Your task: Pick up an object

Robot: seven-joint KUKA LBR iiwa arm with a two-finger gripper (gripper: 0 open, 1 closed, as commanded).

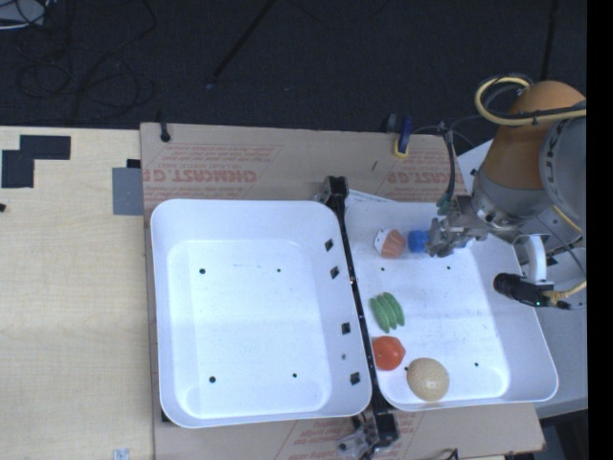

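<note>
The right bin (498, 353) holds several small objects. A blue piece (418, 241) lies near its far edge, with a pink and white object (391, 244) just left of it. My gripper (442, 239) hangs low over the bin, right beside the blue piece on its right, and seems to touch it. A green ribbed object (387, 310) lies toward the bin's left side. Below it rest a red round object (388, 353) and a beige ball (427, 378) near the front edge.
The left bin (249, 305) sits beside the right one, with a black divider strip (350, 295) between them. The grey arm with its orange band (522, 151) enters from the right above the right bin. Cardboard lies under both bins.
</note>
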